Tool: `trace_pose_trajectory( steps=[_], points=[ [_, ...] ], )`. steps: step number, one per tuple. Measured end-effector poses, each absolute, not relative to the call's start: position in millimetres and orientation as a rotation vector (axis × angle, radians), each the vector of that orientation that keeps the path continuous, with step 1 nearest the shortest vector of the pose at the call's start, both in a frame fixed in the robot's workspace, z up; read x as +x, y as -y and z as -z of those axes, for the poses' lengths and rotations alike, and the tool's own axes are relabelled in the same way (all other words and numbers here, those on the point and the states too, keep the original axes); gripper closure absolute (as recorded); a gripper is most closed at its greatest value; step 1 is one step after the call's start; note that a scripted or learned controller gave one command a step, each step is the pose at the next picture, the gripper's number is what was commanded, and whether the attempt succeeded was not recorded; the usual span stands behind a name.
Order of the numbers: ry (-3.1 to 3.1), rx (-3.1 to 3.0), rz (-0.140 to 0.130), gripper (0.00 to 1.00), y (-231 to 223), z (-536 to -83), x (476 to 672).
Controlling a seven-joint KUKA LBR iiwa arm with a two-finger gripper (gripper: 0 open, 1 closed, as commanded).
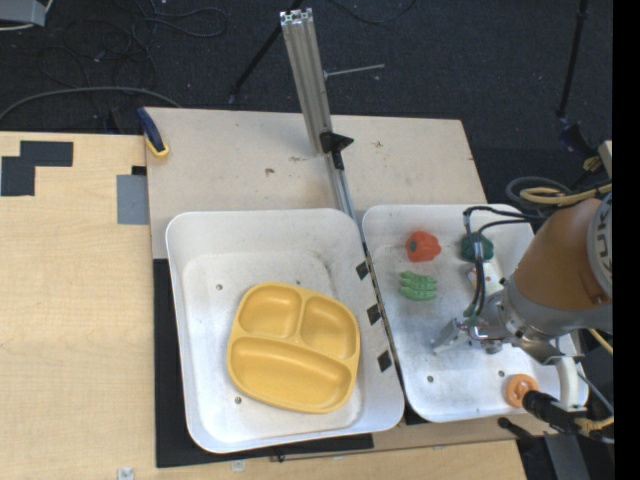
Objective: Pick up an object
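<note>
Pale plywood surface (400, 158), seen from above at a slant. Directly on it rest two shallow white plastic bins side by side, touching along their inner edges: the left bin (200, 258) and the right bin (385, 233). A slim aluminium post (308, 78) stands on the surface behind the bins, near where they meet. A small blue-and-yellow tool (153, 133) lies at the surface's far left corner. A separate light wooden panel (70, 328) adjoins the surface on its left side.

Smooth yellow plastic plate (293, 346) (slightly glossy) in matt white bin (190, 268); brushed-metal post (308, 78).
</note>
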State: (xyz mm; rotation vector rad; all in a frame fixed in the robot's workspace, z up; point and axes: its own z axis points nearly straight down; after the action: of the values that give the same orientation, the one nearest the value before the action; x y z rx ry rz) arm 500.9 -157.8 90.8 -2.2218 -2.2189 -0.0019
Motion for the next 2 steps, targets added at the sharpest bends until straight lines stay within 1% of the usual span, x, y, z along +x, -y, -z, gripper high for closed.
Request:
trace_pose_trajectory(
  steps=[1, 2],
  points=[
    [2.216, -2.224, 0.009, 1.00, 158, -104, 502.6],
    [2.226, -2.222, 0.003, 1.00, 157, -167, 506.7]
  ],
)
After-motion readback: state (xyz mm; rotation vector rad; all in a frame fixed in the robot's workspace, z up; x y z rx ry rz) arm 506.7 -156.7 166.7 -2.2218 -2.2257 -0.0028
